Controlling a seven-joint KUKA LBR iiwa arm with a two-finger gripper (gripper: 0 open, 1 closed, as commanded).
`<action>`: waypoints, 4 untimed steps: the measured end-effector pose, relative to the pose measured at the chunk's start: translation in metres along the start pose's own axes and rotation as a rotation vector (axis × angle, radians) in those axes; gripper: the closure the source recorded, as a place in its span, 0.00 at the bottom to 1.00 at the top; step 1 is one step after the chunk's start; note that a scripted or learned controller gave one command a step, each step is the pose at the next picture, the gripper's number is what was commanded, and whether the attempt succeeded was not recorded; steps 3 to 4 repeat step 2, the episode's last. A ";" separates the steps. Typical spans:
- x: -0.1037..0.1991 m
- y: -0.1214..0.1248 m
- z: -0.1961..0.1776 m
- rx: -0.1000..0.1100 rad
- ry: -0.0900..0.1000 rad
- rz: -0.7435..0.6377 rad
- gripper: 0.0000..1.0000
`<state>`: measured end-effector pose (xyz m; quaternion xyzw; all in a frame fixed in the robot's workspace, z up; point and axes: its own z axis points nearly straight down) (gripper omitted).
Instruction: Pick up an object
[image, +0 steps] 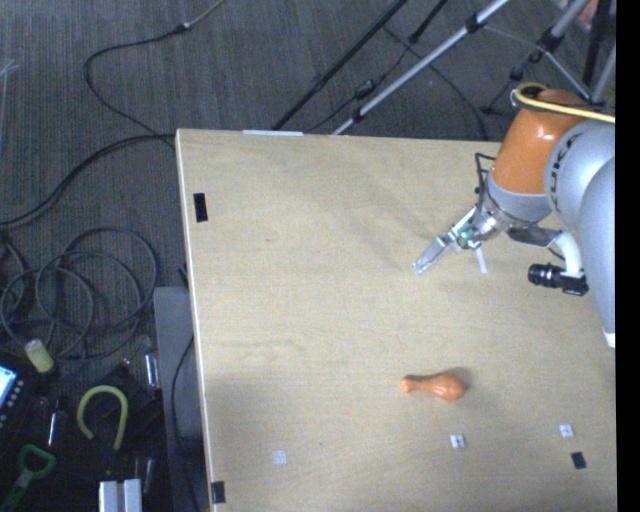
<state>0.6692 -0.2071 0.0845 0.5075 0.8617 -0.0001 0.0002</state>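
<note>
Gripper (452, 252) fingers spread, probably empty, hanging over bare bench (300, 300); orange pear-shaped toy (436, 385) lying well apart.

A pale wooden bench top (300, 300) is filling most of the camera view, seen from above at a slant. A small orange pear-shaped object (436, 385) is lying on its side on the near part of the surface. Small black markers (201, 207) and pale square tags (458, 440) are sitting flat near the bench's edges.
</note>
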 end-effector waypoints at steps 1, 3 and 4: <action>0.001 0.002 -0.010 -0.004 0.000 0.000 1.00; 0.078 0.043 -0.089 -0.002 0.001 -0.075 1.00; 0.078 0.043 -0.089 -0.002 0.001 -0.075 1.00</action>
